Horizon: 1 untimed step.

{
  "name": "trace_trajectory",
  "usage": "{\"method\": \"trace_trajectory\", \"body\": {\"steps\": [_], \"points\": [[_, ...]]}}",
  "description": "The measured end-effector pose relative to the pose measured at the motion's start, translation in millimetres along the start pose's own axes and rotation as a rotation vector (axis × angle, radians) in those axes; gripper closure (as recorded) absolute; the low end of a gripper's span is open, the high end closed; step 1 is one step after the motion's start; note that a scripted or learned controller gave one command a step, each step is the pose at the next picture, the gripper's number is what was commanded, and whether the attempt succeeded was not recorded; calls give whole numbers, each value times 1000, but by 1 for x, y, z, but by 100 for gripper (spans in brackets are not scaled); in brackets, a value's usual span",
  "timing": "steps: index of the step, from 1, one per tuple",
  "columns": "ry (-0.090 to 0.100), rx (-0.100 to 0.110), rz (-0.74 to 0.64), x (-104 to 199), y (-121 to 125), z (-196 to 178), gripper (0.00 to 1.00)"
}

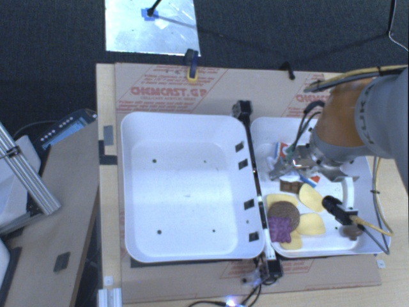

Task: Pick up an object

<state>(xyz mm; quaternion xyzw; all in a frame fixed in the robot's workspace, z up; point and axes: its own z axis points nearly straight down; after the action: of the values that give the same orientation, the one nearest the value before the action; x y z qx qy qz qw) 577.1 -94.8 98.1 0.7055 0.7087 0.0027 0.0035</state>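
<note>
Purple toy (280,225) is lying by yellow pieces (311,199) — gripper (285,170) is hovering over them, grip unclear — next, descending squarely onto one.

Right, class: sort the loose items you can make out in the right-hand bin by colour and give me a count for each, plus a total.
Yellow: 3, the piece by the claw, the one under the brown disc, the one at the front
Purple: 1
Brown: 2, a disc and a small block
Total: 6; others under the arm are too hidden to count.

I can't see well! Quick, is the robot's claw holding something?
Gripper: low in the right white bin; whether it grips anything cannot be told.
</note>
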Motion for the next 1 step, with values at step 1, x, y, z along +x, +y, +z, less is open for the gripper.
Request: {"method": "trace_trajectory", "body": {"steps": [1], "points": [[0,1,0,-1,0,-9,100]]}}
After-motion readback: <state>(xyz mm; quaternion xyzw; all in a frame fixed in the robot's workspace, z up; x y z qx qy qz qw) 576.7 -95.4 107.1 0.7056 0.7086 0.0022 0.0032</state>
